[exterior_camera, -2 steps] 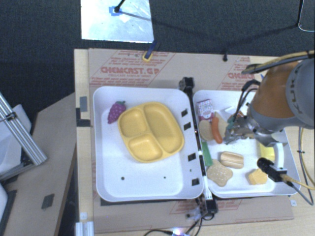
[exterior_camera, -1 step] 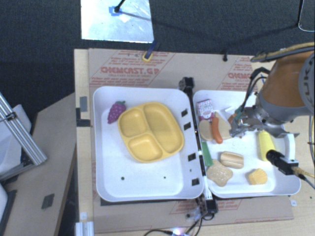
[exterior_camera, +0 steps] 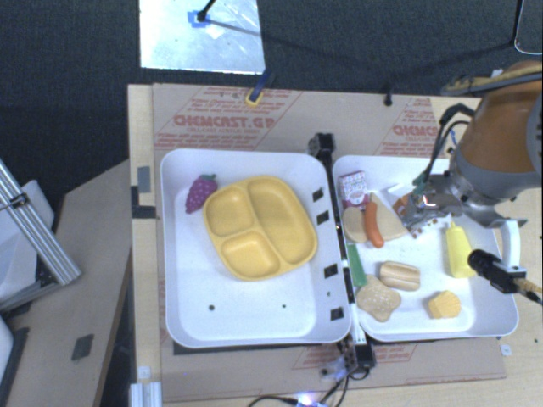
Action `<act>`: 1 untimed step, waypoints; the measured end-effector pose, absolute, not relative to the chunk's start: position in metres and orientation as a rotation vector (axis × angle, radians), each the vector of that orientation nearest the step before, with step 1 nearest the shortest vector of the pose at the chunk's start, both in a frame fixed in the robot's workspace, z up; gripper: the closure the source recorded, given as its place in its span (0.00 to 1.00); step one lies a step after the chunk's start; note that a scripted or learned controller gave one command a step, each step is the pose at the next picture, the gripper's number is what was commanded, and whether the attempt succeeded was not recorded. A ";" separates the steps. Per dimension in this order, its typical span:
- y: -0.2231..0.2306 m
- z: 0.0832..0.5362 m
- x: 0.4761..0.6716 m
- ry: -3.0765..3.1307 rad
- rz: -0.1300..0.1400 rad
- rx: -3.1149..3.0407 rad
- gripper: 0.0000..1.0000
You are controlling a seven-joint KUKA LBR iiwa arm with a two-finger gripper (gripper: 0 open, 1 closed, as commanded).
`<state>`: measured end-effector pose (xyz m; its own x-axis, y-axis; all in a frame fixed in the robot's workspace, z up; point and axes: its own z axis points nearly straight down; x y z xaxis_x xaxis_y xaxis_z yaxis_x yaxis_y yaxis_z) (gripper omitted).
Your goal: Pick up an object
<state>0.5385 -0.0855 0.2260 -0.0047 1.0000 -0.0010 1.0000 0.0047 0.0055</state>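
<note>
Sausage (exterior_camera: 373, 223) — long axis up-down, slightly tilted — beside gripper (exterior_camera: 422, 213).

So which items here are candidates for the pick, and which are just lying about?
Candidates, right bin, near the gripper:
hot dog in bun
bread roll
toast slice
yellow bottle
cheese chunk
small pink carton

Lying about, left bin and bench:
yellow divided plate
purple grapes
shiny sheet

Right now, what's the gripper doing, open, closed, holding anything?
Gripper: cannot be told; it sits low in the right bin beside the hot dog sausage.
</note>
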 end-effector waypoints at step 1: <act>-0.033 0.216 0.565 2.228 0.005 2.210 1.00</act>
<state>0.5647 -0.0333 0.2160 -0.0081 1.0000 0.0003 1.0000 0.0081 0.0043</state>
